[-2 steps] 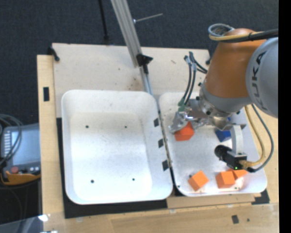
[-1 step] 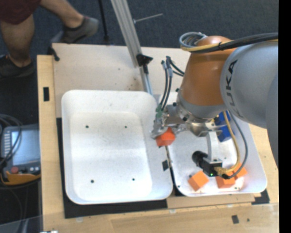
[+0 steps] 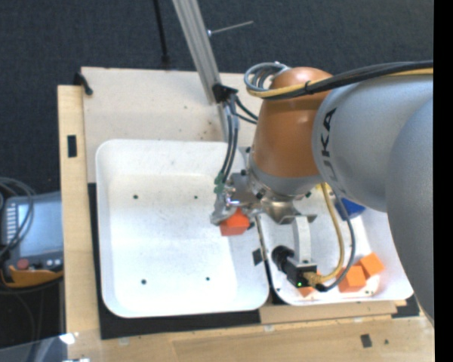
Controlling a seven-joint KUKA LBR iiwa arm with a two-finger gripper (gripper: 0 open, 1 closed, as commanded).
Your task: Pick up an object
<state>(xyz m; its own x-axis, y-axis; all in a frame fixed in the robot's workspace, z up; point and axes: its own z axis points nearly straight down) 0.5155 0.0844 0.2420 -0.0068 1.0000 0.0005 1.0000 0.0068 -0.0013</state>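
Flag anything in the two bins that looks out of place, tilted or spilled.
Nothing looks spilled or damaged. One orange block sits at the claw over the left bin's right edge, tilted. Other orange blocks lie in the right bin.

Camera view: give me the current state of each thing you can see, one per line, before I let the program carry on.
gripper: over the right edge of the left bin, an orange block at its tip.
orange block: at the gripper, hold not confirmable.
left bin: flat on the bench.
right bin: mostly hidden by the arm.
orange pieces: lying in the right bin.
blue object: in the right bin, partly hidden.
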